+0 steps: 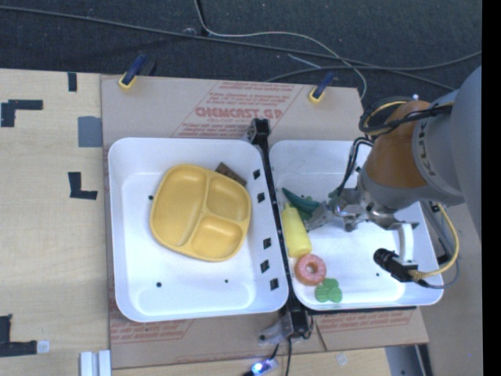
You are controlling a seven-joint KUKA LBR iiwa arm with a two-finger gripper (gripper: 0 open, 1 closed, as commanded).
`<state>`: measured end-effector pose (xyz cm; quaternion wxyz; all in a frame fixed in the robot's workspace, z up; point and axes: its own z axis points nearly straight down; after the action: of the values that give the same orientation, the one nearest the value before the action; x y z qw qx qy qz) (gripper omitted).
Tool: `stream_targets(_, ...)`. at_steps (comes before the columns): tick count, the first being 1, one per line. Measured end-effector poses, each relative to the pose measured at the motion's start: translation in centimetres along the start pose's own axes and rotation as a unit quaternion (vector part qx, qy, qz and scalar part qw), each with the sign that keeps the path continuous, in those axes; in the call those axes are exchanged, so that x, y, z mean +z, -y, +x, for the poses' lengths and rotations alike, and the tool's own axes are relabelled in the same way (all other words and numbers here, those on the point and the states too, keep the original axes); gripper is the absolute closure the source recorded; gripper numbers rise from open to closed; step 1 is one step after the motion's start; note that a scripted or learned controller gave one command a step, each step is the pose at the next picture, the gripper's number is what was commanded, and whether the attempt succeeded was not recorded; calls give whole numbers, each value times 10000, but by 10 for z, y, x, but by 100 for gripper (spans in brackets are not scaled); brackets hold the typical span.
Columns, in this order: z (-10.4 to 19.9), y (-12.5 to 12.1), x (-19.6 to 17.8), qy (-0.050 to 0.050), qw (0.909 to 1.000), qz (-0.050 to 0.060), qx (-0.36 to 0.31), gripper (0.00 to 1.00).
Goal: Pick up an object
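A: As the count runs from largest down, start with the arm [407, 159]: grey, orange band above the wrist, reaching into the right bin [423, 288] from the right side.

B: Entered. Next?

A: Left bin [129, 210], white, shallow. It holds one yellow divided tray [201, 211] with a small brown item [228, 171] showing at its upper edge, half hidden and not identifiable.

B: And the right bin's contents?

A: Four small pieces along its left wall. A yellow cylinder [295, 230] lying lengthwise against the wall; a dark green toy [301, 202] just above it; a pink ring [311, 269] below the cylinder; a small green piece [329, 291] near the bottom rim.

B: Gripper?

A: The gripper [319, 216] sits low at the green toy, beside the cylinder's upper end. The fingers appear spread, one tip near the toy; nothing is visibly pinched between them.

B: Step in hand?

A: By my judgement, the approach and reach; no grasp is made yet, so the pick is at an early stage.

B: What does the next move call for?

A: Settling the tips either side of one piece, probably the green toy, then closing and lifting. The crowding against the wall and the cylinder could block one finger.
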<state>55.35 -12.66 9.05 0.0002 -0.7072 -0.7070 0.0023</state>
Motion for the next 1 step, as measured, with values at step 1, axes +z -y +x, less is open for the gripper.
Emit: stream_targets(1, -1, -1, 4, 6, 10000, -31, 0, 0)
